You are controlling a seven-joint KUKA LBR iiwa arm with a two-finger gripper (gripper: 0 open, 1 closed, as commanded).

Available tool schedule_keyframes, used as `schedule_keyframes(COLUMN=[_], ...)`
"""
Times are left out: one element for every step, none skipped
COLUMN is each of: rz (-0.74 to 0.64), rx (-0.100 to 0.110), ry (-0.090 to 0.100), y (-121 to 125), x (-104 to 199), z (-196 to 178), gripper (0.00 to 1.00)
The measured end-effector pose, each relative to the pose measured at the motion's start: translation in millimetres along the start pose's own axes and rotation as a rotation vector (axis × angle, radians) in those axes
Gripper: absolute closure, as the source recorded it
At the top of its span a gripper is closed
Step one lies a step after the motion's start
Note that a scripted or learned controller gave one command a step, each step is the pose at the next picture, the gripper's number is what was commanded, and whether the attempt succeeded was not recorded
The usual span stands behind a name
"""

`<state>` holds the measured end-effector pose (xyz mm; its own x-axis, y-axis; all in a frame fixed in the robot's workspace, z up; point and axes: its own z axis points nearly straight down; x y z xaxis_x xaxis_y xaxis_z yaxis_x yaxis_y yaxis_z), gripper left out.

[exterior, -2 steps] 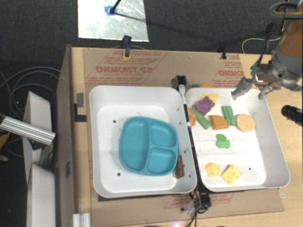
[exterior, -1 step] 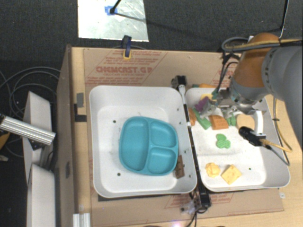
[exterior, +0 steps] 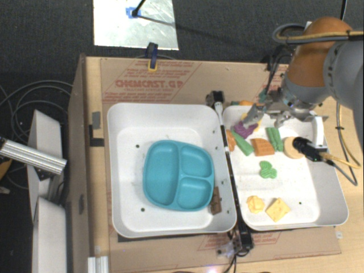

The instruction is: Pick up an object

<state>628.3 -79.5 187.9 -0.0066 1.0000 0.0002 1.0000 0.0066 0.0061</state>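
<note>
Smooth blue plastic tray (exterior: 178, 175) in glossy white bin (exterior: 122, 152) on cardboard (exterior: 165, 81).

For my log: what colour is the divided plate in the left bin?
Light blue plate, camera view.

The right white plastic bin (exterior: 333, 201) is crowded at its far end with small toy foods; open floor lies along its near right. A teal divided plate (exterior: 177, 175) fills the left white bin's (exterior: 122, 152) middle.

Dark carpet floor (exterior: 45, 33) surrounds a cardboard-topped bench (exterior: 165, 78), cables (exterior: 34, 95) at left
</note>
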Motion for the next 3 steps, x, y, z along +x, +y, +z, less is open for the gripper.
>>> schedule_keyframes(rz=[0.005,0.003,0.003], rx=[0.003,0.001,0.001], ry=[-0.001,0.0,0.0], y=[12.5,13.7,13.6], x=[-6.1,-5.3,-5.3], z=[89.4,79.4,79.8], gripper=[0.0,1.0,0.0])
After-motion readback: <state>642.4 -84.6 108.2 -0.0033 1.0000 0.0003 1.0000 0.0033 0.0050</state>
